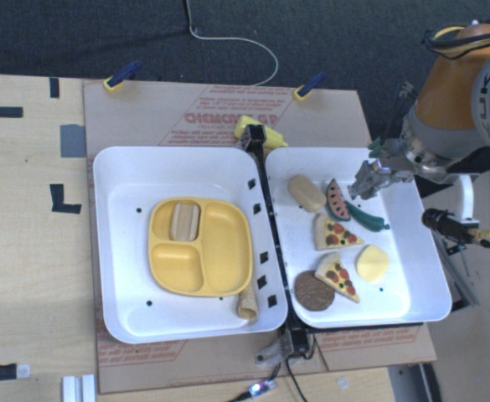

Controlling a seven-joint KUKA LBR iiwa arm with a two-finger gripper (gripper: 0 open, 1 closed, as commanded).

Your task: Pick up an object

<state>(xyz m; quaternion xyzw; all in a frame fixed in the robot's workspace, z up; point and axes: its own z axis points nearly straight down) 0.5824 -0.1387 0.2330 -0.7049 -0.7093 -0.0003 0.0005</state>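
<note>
Gripper (363, 184) over right bin (420, 266), near its back edge; grip state cannot tell. Just below gripper: green pepper (367, 217). Just left: watermelon slice (337, 199), then potato (306, 193). Further toward front: two pizza slices (337, 235), lemon (373, 263), brown cookie (314, 291). Far left: yellow tray (203, 248) in left bin (119, 224)

The grey arm with its orange band (461, 40) reaches in from the right, wrist angled down-left, its two-finger gripper (363, 185) hanging low.
</note>
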